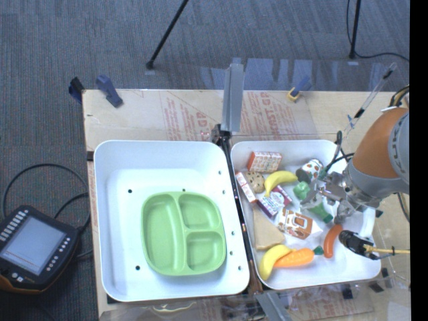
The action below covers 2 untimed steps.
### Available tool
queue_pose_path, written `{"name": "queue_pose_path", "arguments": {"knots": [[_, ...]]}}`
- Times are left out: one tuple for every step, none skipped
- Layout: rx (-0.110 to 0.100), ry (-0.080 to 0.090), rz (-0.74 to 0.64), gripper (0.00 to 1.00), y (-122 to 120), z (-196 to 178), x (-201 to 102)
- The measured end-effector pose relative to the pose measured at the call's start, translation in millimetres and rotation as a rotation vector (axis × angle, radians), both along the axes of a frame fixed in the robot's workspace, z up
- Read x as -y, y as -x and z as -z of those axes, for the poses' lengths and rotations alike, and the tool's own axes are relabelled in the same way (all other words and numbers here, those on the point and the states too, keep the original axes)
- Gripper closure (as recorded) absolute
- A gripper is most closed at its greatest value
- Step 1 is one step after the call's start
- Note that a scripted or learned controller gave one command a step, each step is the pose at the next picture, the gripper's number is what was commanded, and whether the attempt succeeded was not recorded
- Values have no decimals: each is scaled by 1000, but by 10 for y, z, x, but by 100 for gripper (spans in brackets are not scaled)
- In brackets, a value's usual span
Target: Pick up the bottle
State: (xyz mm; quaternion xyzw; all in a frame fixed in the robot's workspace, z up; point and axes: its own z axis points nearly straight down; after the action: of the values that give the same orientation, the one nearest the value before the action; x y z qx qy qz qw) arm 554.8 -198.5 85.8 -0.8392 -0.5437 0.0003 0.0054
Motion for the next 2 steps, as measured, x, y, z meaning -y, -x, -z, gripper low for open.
{"name": "queue_pose_path", "arguments": {"knots": [[-8, -7, -3, 100, 9, -70, -18], [4, 8, -107, 100, -510, -1606, -802]]}}
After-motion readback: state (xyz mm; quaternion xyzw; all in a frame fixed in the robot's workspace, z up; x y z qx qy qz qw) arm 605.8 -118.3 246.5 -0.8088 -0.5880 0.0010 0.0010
